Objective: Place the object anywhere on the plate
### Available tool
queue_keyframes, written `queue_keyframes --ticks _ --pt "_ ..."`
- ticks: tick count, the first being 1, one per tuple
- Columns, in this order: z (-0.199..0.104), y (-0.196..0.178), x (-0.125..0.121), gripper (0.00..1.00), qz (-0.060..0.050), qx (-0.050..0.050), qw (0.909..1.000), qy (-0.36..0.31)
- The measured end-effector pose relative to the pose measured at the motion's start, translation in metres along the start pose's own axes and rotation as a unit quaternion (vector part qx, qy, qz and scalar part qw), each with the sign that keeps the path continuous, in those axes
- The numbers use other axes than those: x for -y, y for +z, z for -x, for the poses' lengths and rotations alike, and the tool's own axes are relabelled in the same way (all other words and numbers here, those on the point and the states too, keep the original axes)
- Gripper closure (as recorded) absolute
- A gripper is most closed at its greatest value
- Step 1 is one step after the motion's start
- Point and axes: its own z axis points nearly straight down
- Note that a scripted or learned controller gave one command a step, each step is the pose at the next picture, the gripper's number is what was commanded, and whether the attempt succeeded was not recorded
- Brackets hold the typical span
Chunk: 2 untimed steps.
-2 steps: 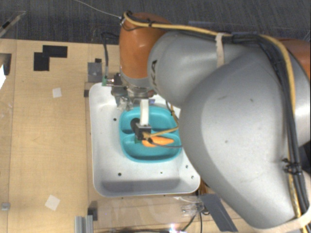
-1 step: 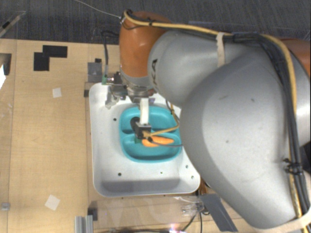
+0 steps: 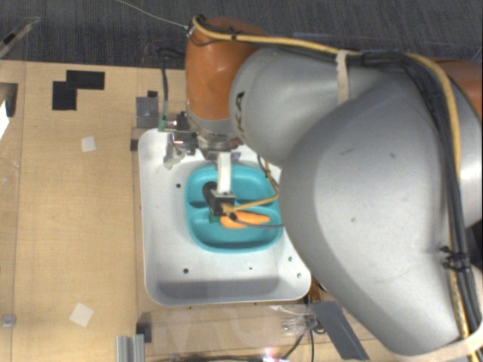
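My gripper [image 3: 223, 202] hovers mid-frame over the teal plate [image 3: 202, 236] (inside a white bin [image 3: 162, 225]), touching an orange object [image 3: 249, 219]; grip state unclear.

Robotics lab: arm [image 3: 362, 164], bench [image 3: 68, 225], bin [image 3: 162, 225].

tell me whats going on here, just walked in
The grey KUKA arm reaches down into a white bin, its gripper low over a teal plate that sits in the bin. An orange object, roughly carrot-shaped, lies on the plate right beside the gripper's tip. Whether the gripper is gripping it can't be told from this angle.
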Motion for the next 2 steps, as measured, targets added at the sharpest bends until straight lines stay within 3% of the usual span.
queue_keyframes --ticks 2 --pt "0.0 -0.0001 0.0 0.0 0.0 0.0 1.0 0.0"
